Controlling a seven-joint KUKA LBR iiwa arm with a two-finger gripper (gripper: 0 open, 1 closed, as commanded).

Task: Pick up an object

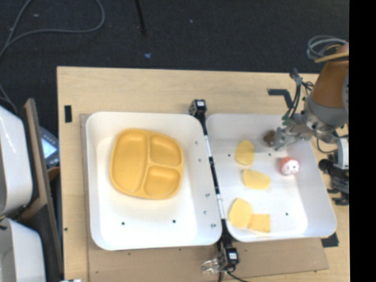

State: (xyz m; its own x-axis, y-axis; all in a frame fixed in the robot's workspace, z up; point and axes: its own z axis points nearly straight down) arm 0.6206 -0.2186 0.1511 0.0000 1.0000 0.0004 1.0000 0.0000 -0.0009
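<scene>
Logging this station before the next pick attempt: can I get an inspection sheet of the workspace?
Surface: pale wooden bench bearing two shallow white bins, left bin and right bin.
Job's things: in the right bin, three pale yellow rounded pieces, an orange square piece, a small red-and-white ball.
Clutter: yellow three-compartment plate in the left bin.
Grippers: two-finger gripper over the right bin's upper part; fingers' state unclear.
Cables: grey cable on dark floor; wires by the arm.
Surroundings: white units at left.
</scene>
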